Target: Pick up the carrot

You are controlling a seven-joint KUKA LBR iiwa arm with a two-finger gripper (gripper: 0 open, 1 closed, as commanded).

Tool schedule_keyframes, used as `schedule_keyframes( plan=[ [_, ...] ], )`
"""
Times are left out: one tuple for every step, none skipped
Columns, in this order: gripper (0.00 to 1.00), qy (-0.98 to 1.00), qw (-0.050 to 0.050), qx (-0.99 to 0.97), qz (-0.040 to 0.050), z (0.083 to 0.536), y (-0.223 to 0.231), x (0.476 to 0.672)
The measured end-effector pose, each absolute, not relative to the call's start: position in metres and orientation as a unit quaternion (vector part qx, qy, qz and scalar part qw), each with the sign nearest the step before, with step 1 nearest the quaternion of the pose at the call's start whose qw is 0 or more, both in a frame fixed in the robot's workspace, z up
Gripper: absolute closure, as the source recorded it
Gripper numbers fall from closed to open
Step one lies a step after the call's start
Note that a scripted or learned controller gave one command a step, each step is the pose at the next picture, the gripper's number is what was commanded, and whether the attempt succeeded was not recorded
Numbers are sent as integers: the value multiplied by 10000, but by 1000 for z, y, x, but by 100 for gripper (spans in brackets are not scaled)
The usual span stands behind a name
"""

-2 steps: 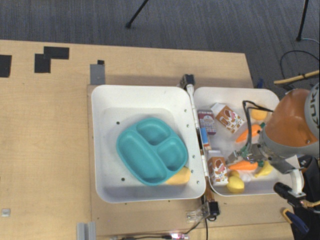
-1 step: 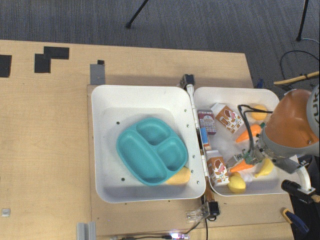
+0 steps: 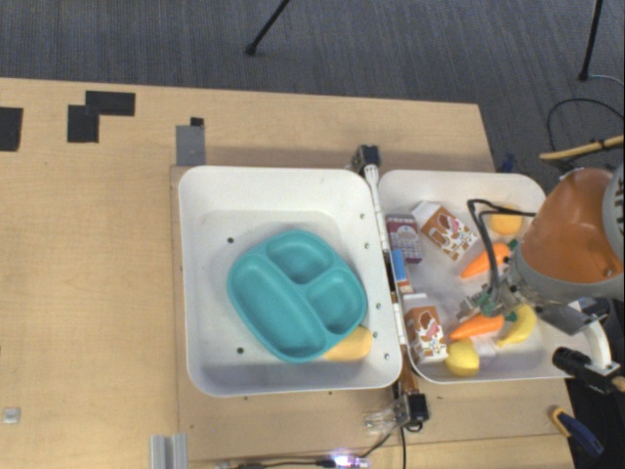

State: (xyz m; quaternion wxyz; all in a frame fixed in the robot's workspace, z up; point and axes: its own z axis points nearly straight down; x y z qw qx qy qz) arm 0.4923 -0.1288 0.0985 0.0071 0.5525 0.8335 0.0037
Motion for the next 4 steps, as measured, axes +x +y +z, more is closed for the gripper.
schedule_keyframes(
  plan=[
    [0, 8334, 68, 5525, 37, 98, -129, 492],
    [0, 8969, 76, 4421, 7, 88, -117, 491],
    [100, 8968, 79, 4424, 26, 99, -115, 492],
    [100, 8339, 15, 5520, 13, 185, -21, 488]
  ],
)
